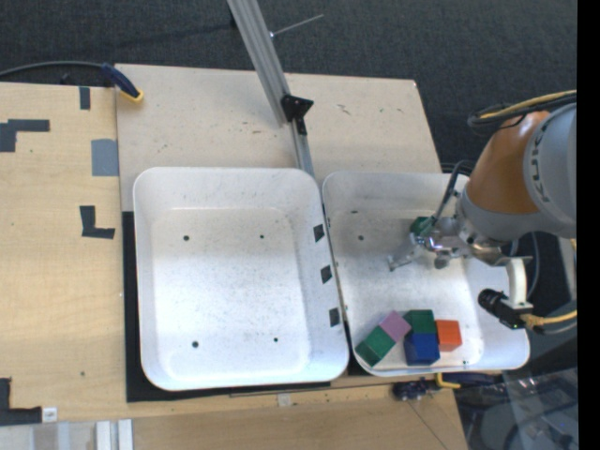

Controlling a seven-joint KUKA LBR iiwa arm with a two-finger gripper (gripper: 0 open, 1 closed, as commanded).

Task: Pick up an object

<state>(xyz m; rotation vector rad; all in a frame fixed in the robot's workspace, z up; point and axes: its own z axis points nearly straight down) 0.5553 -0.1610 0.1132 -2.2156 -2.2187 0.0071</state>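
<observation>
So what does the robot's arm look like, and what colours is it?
The arm is fat and round, mostly grey, with a big orange band above the wrist. At its tip sits a small silvery metal gripper with a bit of green on it. A thin dark cable runs down to the gripper, and yellowish cables loop near the arm.

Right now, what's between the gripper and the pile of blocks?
In the camera view, bare white bin floor separates the gripper from the pile of blocks at the right bin's near edge.
</observation>
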